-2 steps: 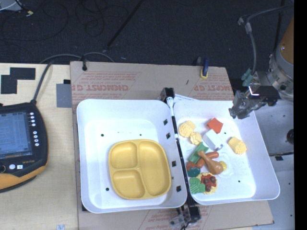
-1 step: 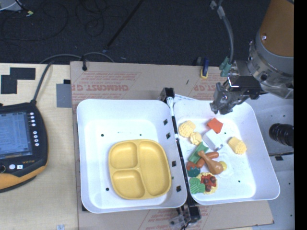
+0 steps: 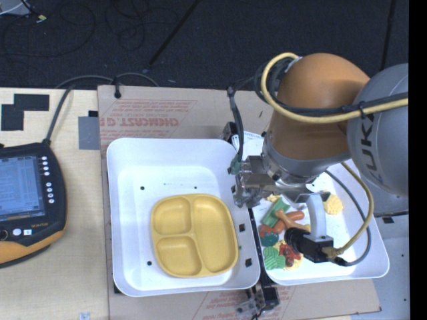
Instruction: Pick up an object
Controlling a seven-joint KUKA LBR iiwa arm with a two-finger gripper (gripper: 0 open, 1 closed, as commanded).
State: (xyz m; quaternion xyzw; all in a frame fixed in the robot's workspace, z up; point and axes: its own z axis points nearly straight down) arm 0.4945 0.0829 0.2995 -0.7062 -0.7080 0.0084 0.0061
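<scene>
The arm's orange band [image 3: 320,105] and wrist hang over the right bin [image 3: 373,262], hiding most of it. My gripper [image 3: 257,193] reaches down at the bin's left side, just above a pile of small toy foods. In the pile lie a green piece [image 3: 274,213], an orange sausage-like piece [image 3: 291,216], a red piece [image 3: 287,251] and a teal piece [image 3: 271,258]. A yellow piece [image 3: 333,206] lies apart to the right. Nothing shows between the fingers, which the wrist body hides.
The left bin [image 3: 133,179] holds a yellow divided plate [image 3: 193,235]. A black cable fitting [image 3: 312,247] hangs off the arm over the toys. A teach pendant [image 3: 23,195] lies on the bench at far left. The wall between the bins runs right below the gripper.
</scene>
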